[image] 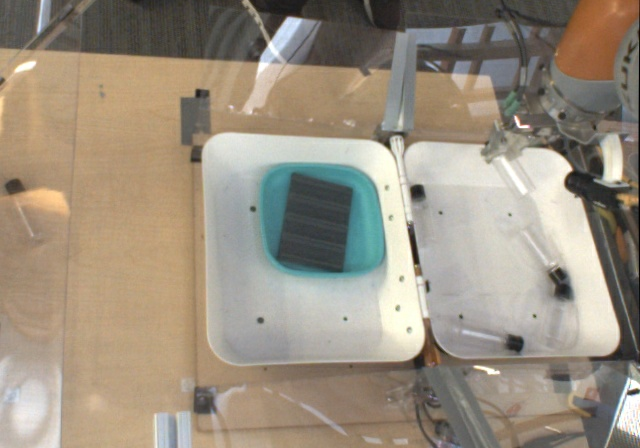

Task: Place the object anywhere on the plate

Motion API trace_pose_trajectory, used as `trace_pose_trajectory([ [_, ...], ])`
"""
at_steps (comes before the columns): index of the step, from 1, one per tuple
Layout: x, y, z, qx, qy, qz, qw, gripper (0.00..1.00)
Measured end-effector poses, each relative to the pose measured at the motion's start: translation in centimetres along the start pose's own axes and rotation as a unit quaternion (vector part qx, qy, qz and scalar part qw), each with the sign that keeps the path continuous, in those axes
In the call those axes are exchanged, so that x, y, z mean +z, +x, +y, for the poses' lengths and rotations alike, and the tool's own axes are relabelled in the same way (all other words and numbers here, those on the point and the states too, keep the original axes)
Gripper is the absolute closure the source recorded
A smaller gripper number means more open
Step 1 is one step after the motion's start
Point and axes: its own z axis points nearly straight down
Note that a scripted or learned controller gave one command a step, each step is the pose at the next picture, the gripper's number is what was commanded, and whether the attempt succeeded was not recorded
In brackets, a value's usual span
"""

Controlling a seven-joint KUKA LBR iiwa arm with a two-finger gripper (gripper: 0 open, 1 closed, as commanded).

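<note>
Item one: the block (316, 222), dark grey and ribbed, which we find lying flat on the teal plate (372, 236), near its centre and touching nothing else. The plate sits in the left bin (230, 316), toward that bin's 12 o'clock half.

Item two: the right bin (600, 331), just beside the left one, the two rims meeting along a clamped seam. Its floor looks bare apart from clear plastic fingers tipped in black; one tip (561, 283) lies toward 3 o'clock, another (514, 343) toward 6 o'clock. These transparent parts are hard for us to trace against the white.

Item three: the arm (598, 31), entering at 2 o'clock, its orange band cut off by the frame's top right corner. Below it the end effector (538, 313) reaches over the right bin, well apart from the block. We cannot tell whether it is released or clenched; nothing shows between its tips.

Item four: the bench (100, 236), pale wood, under glare from clear shielding.
</note>
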Motion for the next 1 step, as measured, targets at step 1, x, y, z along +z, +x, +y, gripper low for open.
trace_pose_trajectory([
  [1,-0.01,0.0,0.0,0.0,0.0,0.0,1.0,0.0],
])
